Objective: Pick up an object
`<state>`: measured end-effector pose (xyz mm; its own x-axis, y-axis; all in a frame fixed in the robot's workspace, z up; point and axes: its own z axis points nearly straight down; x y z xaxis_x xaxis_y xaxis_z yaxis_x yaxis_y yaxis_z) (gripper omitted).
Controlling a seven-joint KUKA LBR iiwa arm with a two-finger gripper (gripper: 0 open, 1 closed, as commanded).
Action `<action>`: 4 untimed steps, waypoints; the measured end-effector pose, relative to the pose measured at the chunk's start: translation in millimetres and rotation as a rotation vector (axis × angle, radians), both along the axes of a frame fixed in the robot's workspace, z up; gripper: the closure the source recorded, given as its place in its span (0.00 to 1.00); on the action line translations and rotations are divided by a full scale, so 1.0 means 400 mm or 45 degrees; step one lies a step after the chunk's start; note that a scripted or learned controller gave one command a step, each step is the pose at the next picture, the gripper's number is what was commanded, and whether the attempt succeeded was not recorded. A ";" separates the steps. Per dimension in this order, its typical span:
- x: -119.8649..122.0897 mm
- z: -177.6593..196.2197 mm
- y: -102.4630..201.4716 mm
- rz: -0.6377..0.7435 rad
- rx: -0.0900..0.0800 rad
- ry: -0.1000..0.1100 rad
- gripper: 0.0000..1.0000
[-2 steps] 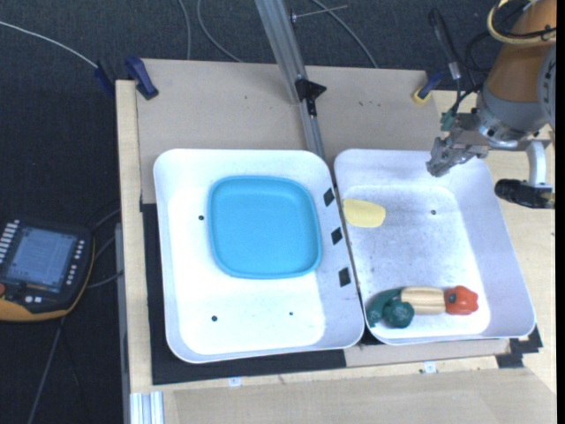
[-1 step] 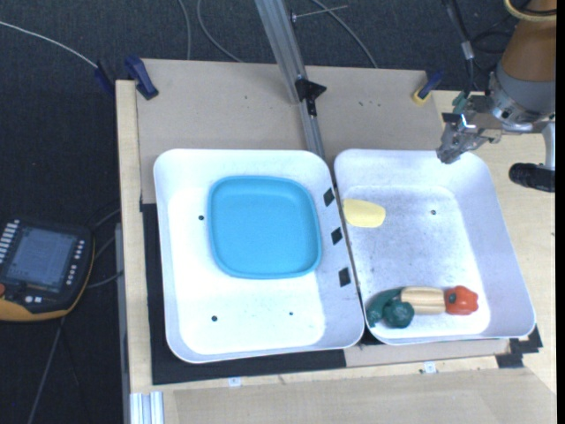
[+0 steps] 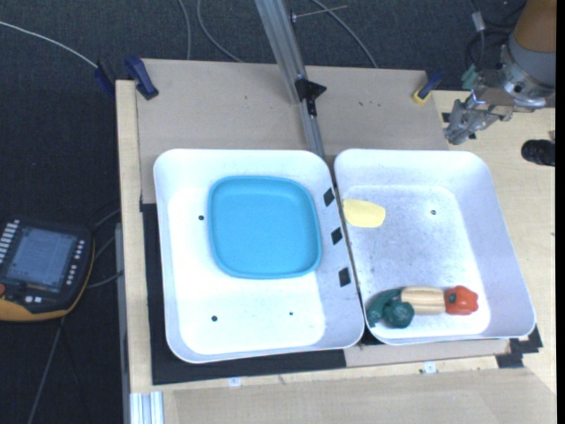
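Gripper (image 3: 463,124) hanging over bare worktop (image 3: 221,104) just beyond right bin's (image 3: 494,201) far rim; fingers too small to judge, cannot tell. Open floor across that bin's middle. Three things inside: yellow piece (image 3: 364,213) at left wall; green lump (image 3: 390,311) and red-tipped tan toy (image 3: 438,300) touching along near wall. One blue tray (image 3: 264,226) in left bin (image 3: 177,237).

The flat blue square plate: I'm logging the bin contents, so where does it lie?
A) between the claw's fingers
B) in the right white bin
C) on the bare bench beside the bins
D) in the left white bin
D: the flat blue square plate lies flat inside the left white bin, across the divide from the yellow piece in the right white bin.
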<state>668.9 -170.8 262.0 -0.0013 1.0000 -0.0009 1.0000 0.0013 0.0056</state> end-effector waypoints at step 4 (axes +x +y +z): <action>-0.055 -0.008 0.533 0.005 0.003 0.008 1.00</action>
